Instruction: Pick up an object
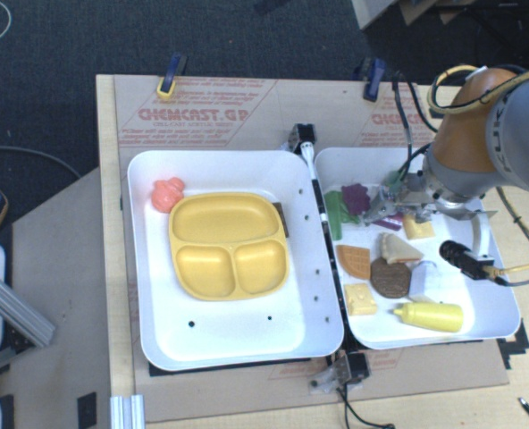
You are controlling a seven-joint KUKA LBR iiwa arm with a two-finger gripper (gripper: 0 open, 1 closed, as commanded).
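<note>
The gripper point(407, 206) hangs over the far part of the right bin point(490, 300), which sits toward the table's point(202, 105) right edge. Whether the jaws are apart or together cannot be told. Nothing can be seen between them.

Just beside the gripper, on its left, lies a purple piece point(356, 198). A small yellow cube point(417, 229) lies just on its near side. A green piece point(334, 213) lies along the bin's left wall, its long axis running from the far edge toward the near edge.

In the middle of the bin a tan wedge point(398, 248) touches a brown disc point(390, 279). An orange wafer point(354, 261) lies just left of them, with a pale square point(361, 299) on its near side.

A yellow bottle point(430, 315) lies on its side by the bin's near wall. Its long axis runs along the table's near edge and its nozzle points left, toward the pale square.

The things crowd the bin's left half and middle. Bare floor shows along its right wall and in its near right corner.

The left bin point(238, 333) holds a yellow plate point(229, 244) in its middle, long axis left to right. A pink lump point(166, 194) sits at the plate's far left corner. The bin's near half is bare floor.
</note>
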